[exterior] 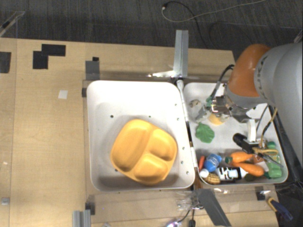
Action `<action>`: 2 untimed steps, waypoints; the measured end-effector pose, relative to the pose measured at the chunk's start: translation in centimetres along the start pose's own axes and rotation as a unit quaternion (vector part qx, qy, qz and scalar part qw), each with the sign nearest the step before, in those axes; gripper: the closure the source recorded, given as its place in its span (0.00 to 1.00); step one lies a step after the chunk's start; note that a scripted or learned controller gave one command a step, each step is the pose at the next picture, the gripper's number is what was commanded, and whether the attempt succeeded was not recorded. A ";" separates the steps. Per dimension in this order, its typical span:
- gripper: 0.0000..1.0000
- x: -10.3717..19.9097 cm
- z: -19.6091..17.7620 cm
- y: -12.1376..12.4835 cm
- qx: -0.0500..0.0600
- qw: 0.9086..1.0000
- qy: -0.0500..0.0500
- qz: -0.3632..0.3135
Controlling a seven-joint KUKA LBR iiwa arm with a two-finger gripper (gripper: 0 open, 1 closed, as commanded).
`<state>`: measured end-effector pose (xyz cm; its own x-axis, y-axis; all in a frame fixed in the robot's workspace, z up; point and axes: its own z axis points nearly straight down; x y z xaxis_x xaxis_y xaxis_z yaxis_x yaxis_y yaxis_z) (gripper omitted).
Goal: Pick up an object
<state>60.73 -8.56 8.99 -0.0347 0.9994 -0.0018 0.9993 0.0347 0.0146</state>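
Note:
In the right bin (279,176), my gripper (215,109) hangs low at the back, just over a small pale yellow object (216,120). Nothing visibly sits between the fingers. A green leafy piece (205,133) lies just in front of it, to the left. Along the bin's front edge sits a pile: a blue round object (213,161), a black-and-white bottle (232,173), orange carrot-like pieces (248,168) and green bits (273,172). A small grey-white item (194,104) rests at the back left corner.
The left bin (102,108) holds a large yellow divided dish (143,150), turned over, in its front half. A metal post (181,51) stands behind the wall between the two bins. The arm's grey body and orange band (246,74) cover the right bin's back right.

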 end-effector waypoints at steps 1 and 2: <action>0.00 -3.1 0.0 -1.4 0.000 0.990 0.000 -0.138; 0.00 -5.2 0.3 4.5 0.002 0.990 0.000 -0.143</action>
<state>65.37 -13.64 8.81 -0.3155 0.9489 -0.0046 0.9489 0.3155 0.0095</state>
